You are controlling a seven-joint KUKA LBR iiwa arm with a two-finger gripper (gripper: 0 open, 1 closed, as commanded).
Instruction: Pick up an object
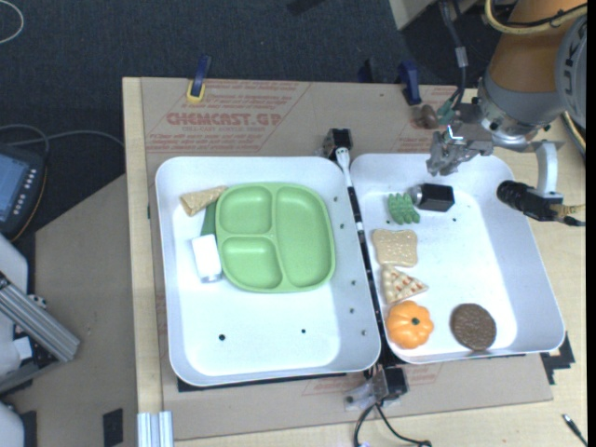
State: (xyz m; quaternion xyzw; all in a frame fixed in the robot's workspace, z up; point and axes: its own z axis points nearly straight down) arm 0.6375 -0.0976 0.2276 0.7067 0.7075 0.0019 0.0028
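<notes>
**Red print on the protective sheet under the bins**

We can read one piece of lettering with any confidence: large red characters on the brown sheet [279, 110] that covers the bench, just behind the left bin [177, 250]. They spell "CHEMCAST G.P". Smaller red lines run above and below that word, and we see similar red print on the same sheet behind the right bin [531, 277], but all of it is too fine for us to make out. At the top right, a dark letter or two shows on the grey arm [568, 54] beside its orange band; we cannot tell what it says.
</notes>
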